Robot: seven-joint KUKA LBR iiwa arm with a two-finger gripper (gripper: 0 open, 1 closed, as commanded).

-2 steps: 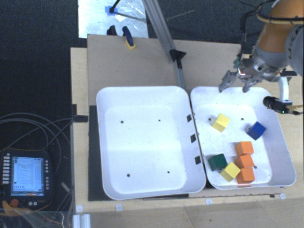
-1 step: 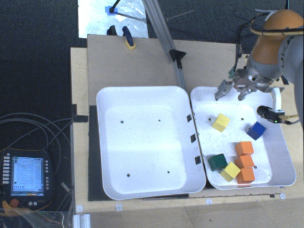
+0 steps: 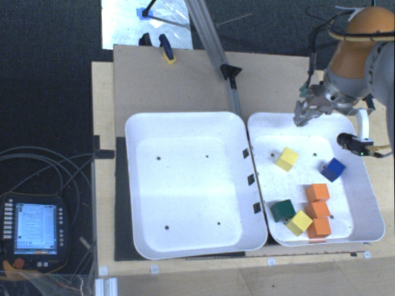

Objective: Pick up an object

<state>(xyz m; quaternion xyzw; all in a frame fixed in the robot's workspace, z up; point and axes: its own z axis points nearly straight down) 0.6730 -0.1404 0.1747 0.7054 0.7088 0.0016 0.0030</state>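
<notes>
The gripper (image 3: 303, 117) hangs over the upper edge of the right bin (image 3: 364, 227); whether it is clenched or released I cannot tell. Nothing shows in its grasp. The nearest candidate, a yellow cube (image 3: 286, 159), lies below it, apart from the clustered blocks at lower right, so likely easiest to reach

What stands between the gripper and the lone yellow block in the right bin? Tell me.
Nothing visible. The gripper hangs over the far part of the right bin, and bare white floor lies between it and the lone yellow block. The blue block sits off to the side.
</notes>
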